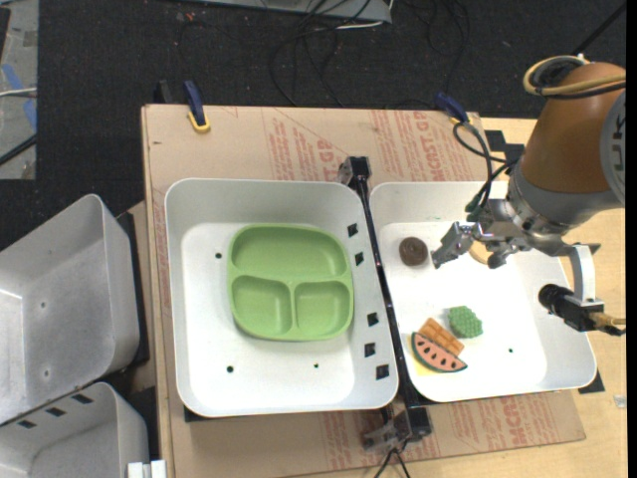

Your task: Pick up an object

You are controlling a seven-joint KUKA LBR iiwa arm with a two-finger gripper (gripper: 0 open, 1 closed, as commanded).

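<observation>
- Camera view, looking down at a slant: two shallow white bins sit side by side on a tan cardboard sheet (299, 132) printed with faint red lettering too washed out to read.
- Left bin (189, 267) is smooth plastic with rounded corners; in its middle lies a matte green tray (291, 282), rounded and split into three compartments.
- Right bin (537, 366) holds the small items. A round brown disc (414, 252) lies toward 10 o'clock from the bin's centre.
- A knobbly green lump (464, 321) sits near the centre, toward 6 o'clock.
- Just beside it at 8 o'clock lies an orange carrot-like piece (440, 334).
- A toy watermelon slice (438, 355), red with dark seeds and a green rind, touches the orange piece at its 6 o'clock side.
- From 3 o'clock the arm enters, its orange band (567, 127) above a grey wrist, bent down over the right bin.
- Its metal gripper (476, 244) hangs at 3 o'clock from the brown disc, near it but apart; the fingers look spread with nothing between them.
- Blue clamps (195, 106) pin the cardboard at the 12 o'clock edge.
</observation>
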